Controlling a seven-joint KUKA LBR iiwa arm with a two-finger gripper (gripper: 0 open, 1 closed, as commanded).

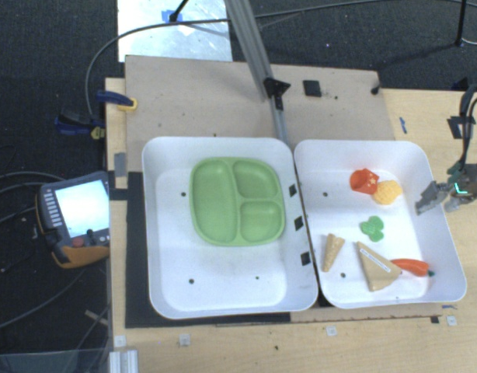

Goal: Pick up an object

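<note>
My jaws [429,199] sit at the far right of the view, over the right rim of the right bin [316,169], low and small in frame. Can't tell if they're open or closed; too small and blurred. Nothing visible between them.

Right bin holds the loose items:
- red piece [363,180] near the top, touching a yellow piece [388,193] just to its right
- green leafy piece [371,227] near the middle
- small tan cone-like wedge [332,252] lower left
- bigger tan wedge [376,267], sandwich-like, lower middle
- orange carrot [412,266] just beside that wedge on its right, green tip pointing right

Closest to my jaws: yellow piece and the carrot, both apart from them, no contact.

Left bin [165,208] holds a green divided plate [238,201], three compartments, lying flat in the upper middle.

Both bins rest side by side on a tan surface [192,92]. A handheld pendant with a lit screen [75,216] lies off to the left on the dark floor, cables around it.
</note>
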